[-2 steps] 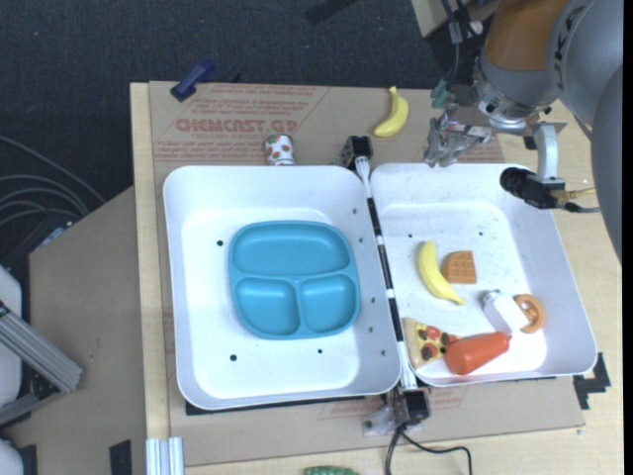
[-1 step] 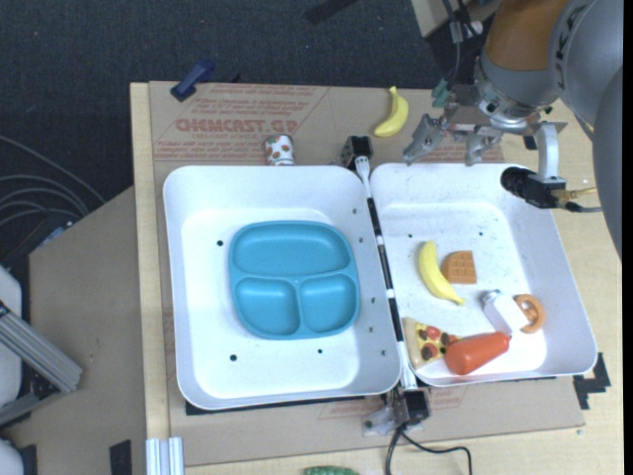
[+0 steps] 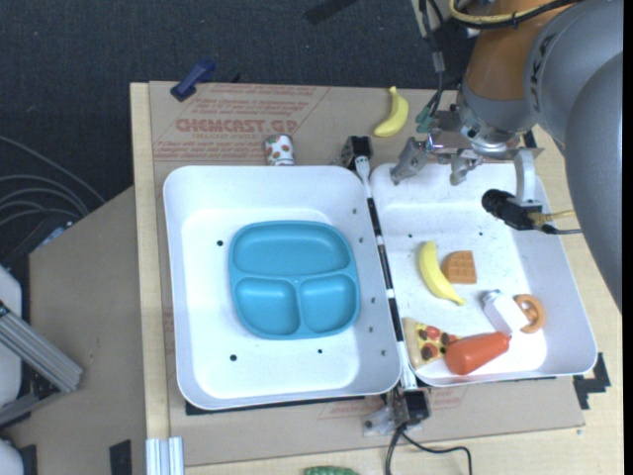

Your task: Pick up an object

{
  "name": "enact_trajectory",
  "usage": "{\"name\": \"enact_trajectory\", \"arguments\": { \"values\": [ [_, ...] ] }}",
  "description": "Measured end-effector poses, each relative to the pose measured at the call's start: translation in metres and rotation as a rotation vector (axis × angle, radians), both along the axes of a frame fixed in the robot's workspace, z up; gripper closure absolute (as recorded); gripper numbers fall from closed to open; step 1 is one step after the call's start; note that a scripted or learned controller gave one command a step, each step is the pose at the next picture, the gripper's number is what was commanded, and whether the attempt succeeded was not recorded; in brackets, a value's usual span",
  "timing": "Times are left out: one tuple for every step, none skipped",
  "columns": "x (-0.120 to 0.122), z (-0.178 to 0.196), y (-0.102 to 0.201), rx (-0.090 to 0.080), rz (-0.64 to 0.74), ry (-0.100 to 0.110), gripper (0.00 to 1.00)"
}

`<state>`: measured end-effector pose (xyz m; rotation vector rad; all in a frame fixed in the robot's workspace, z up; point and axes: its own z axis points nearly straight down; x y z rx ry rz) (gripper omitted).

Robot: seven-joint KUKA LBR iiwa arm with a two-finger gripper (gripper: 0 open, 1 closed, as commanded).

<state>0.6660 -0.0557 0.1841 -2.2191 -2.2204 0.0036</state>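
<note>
Gripper hangs over the right bin's far edge, fingers spread, holding nothing. Banana lies mid-bin, just left of the waffle. Recommend descending squarely across the banana's narrow width, clear of the waffle.

Blue tray, yellow banana (orange carrot).

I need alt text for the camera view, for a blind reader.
The end effector hovers open over the right bin's far edge, holding nothing. That bin holds a banana, waffle, carrot and pizza slice; the left bin holds a blue tray.
</note>
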Motion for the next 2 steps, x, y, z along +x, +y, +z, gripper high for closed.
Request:
{"name": "enact_trajectory", "arguments": {
  "values": [
    [-0.002,-0.100,-0.040,0.000,-0.001,-0.001,0.00],
    [-0.001,-0.089,-0.039,-0.001,0.001,-0.003,1.00]
  ]
}}
